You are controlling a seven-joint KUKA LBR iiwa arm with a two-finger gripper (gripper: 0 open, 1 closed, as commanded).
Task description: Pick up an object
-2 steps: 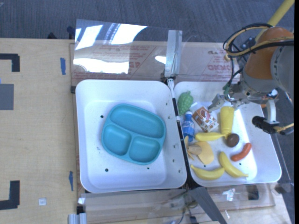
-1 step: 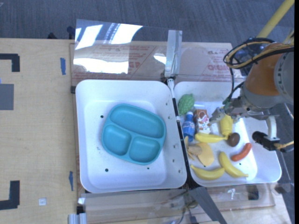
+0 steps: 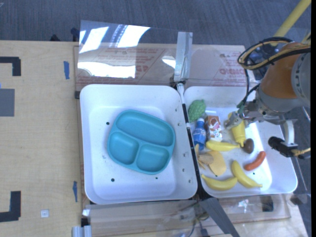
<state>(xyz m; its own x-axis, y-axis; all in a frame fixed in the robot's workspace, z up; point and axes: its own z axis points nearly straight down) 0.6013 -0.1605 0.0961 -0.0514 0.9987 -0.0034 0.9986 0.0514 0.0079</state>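
1. Small yellow plastic banana-like piece (image 3: 238,132) is the likeliest target: it lies in the right shallow white plastic bin (image 3: 284,181), touching the tip of the metal two-finger gripper (image 3: 235,121), which sits low over it.
2. I cannot tell whether the gripper has closed on it; the step in hand looks like the grasp itself.
3. Next move, as I judge it: secure the piece, then lift straight up, clear of the brown round object (image 3: 248,144) just beside it.
4. Count in the right bin: 3 long yellow plastic bananas (image 3: 221,145) (image 3: 244,176) (image 3: 218,182), 1 red sausage (image 3: 255,161), 1 green leafy toy (image 3: 196,108), 1 blue bottle (image 3: 199,133), 1 red-and-white carton (image 3: 214,126), 1 pale chip-like piece (image 3: 216,165).
5. The left shallow white plastic bin (image 3: 94,132) holds 1 blue divided plastic plate (image 3: 140,141).
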